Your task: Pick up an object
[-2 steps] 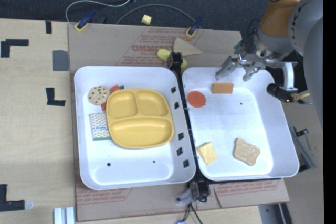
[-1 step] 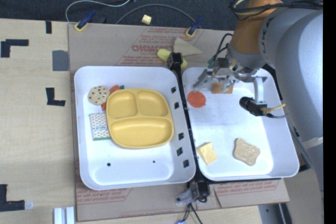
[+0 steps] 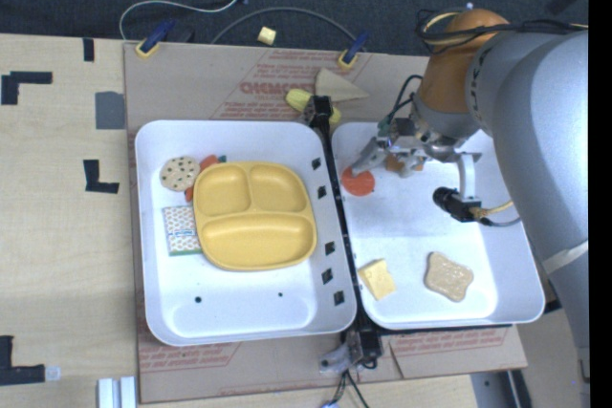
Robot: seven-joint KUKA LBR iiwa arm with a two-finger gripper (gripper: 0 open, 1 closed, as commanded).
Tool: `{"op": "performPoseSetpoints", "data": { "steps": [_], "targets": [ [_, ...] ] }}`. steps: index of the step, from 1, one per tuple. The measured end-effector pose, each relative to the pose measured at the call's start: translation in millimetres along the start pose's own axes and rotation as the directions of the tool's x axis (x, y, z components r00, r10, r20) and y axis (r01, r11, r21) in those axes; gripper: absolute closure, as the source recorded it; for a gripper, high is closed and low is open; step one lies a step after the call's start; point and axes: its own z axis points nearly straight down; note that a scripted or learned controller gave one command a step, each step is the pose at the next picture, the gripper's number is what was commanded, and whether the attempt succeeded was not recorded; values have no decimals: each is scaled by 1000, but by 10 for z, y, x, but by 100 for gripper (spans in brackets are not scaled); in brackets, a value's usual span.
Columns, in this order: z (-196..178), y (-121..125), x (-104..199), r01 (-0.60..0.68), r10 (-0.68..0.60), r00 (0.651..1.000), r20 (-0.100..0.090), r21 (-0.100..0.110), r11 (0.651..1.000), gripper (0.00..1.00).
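One fixed camera sits above the bench (image 3: 57, 205), looking down at a slant — both white bins (image 3: 239, 325) lie side by side mid-frame, moderately near, dark floor beyond the far edge — the arm (image 3: 535, 119) enters from the right

Even overhead light, slightly soft focus

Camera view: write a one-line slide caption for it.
KUKA arm's gripper poised over an orange disc in the right bin, near a toast slice and cheese piece.
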Motion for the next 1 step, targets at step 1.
{"op": "performPoseSetpoints", "data": {
  "steps": [1],
  "targets": [
    [-4,101,168,1,-1,1000,-1,6,1000,0]
  ]
}}
